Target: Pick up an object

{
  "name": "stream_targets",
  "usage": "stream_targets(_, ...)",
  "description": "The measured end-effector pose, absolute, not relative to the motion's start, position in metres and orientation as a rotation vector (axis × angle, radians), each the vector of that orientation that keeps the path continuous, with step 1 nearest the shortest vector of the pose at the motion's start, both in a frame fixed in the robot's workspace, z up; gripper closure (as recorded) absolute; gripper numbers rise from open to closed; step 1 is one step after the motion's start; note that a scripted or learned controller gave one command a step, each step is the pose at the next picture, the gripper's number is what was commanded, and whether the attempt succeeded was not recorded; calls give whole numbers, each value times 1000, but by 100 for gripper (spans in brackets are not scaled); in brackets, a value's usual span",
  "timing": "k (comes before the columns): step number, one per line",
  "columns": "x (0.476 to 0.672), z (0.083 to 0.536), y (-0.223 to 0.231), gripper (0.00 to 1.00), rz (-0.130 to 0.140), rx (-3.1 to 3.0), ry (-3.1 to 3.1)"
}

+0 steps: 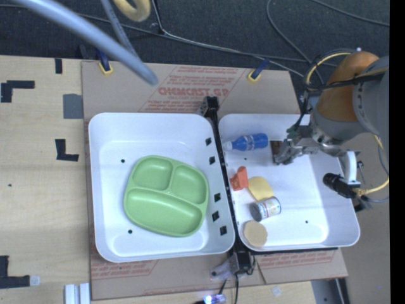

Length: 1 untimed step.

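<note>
Grey KUKA arm with orange band (345, 100) reaches in from the right, over the upper right part of the right shallow white bin (329, 233). Two-finger gripper (283, 152) sits low over the bin floor near its back wall. Fingers are dark and blurred against the wrist, so I can't tell whether they are apart or together. Nothing visible between them.

Candidate objects, relative to the gripper:
- small clear plastic bottle with blue label (249, 142): just to its left, lying on its side, near but apart from the fingers.
- orange plastic piece (238, 179): lower left, close to the divider between the bins.
- pale yellow soft rounded block (259, 187): lower left, touching or just beside the orange piece.
- small silver metal can (266, 208): below and slightly left, on its side, just under the yellow block.
- tan round disc (255, 234): furthest below, near the bin's front wall.

All five rest on the bin floor.

Left shallow white bin (104, 189), well left of the gripper, holds a light green three-compartment plastic tray (167, 195), lying flat, tilted diagonally.

Both bins sit on a brown cardboard sheet with red print (183, 84).
</note>
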<state>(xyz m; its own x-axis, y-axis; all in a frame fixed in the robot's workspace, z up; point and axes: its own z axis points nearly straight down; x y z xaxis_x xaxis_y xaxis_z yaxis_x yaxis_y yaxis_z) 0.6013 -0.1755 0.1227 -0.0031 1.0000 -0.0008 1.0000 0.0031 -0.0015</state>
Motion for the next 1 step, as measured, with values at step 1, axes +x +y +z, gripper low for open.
stream_targets(1,600,185,-171,100,-4,-2222,-2227)
